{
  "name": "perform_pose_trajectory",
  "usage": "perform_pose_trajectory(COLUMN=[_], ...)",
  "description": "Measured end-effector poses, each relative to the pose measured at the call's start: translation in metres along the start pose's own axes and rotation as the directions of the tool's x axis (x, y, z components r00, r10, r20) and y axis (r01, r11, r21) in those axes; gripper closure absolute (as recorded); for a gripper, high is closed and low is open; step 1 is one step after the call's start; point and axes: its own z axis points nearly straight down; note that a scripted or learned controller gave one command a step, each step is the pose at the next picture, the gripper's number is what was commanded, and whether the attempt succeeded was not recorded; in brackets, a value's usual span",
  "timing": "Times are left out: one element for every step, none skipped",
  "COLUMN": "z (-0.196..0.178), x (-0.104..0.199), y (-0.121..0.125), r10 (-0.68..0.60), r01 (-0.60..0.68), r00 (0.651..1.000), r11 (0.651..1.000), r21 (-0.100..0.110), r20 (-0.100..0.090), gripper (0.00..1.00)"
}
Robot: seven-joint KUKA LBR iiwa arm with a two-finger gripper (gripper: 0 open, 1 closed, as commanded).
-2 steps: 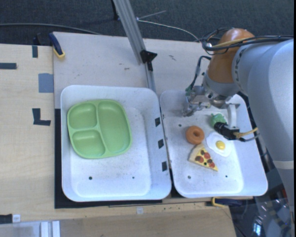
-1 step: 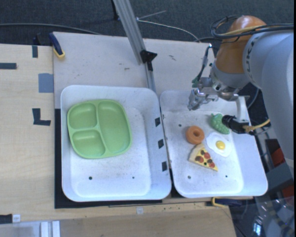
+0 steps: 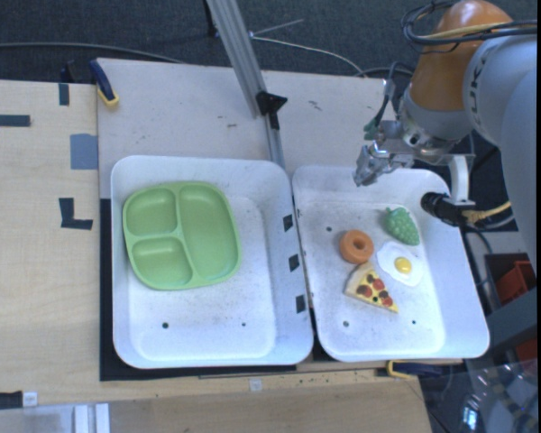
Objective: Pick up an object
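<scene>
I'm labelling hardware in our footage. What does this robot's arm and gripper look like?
The arm is bulky and rounded, light grey, with a glossy orange band above the wrist and thin dark cables looped around its top. Below sits a small metallic grey gripper, far narrower than the arm. A black cylindrical part with a cable sticks out beside a white bracket under the wrist.

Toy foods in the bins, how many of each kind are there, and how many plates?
Donut: 1
Fried egg: 1
Pizza slice: 1
Bunch of green grapes: 1
Green divided plate: 1
Total: 5 things, 4 foods in the right bin and 1 plate in the left bin.
</scene>
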Motion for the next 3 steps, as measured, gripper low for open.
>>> perform_pose_trajectory(z=[0.002,0.008,0.008], x=[0.059,0.114,0.171], y=[-0.014,-0.022,-0.027], r10=[-0.005,-0.005,-0.006], r01=[0.005,0.005,0.006], r00=[1.000,1.000,1.000], r11=[1.000,1.000,1.000], r21=[0.007,0.008,0.007], r20=[-0.002,-0.002,-0.002], gripper=[1.00,1.00,1.00])
